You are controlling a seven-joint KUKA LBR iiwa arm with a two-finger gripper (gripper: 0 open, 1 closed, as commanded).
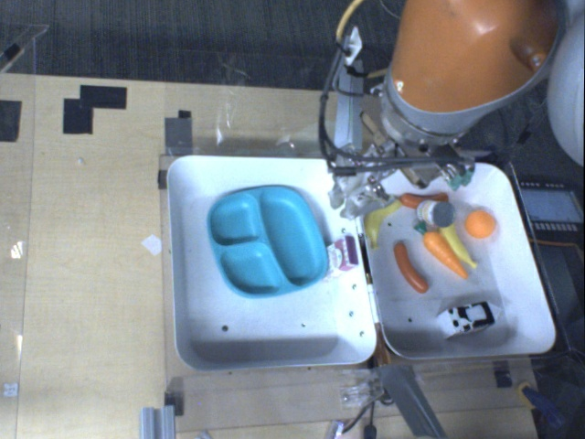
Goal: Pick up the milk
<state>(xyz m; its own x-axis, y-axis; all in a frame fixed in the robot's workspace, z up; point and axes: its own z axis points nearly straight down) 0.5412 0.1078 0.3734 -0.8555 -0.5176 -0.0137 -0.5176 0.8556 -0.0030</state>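
You've got the arm (466,44) hanging over the back of the bench, above the seam between the two bins. Left bin (192,337) carries a blue divided plate (265,240) and a small pinkish item (345,254) at its right edge. Right bin (530,327) carries a carrot (443,252), an orange (481,224), a sausage (410,267), something yellow (379,222), and the milk (470,317), a black-and-white carton lying near the front edge. End effector (358,193) sits at the back, near the seam, well apart from the milk; whether it's apart or together, you can't tell. Nothing looks grasped. Judged: pick not started, reach, grasp and lift all remain.
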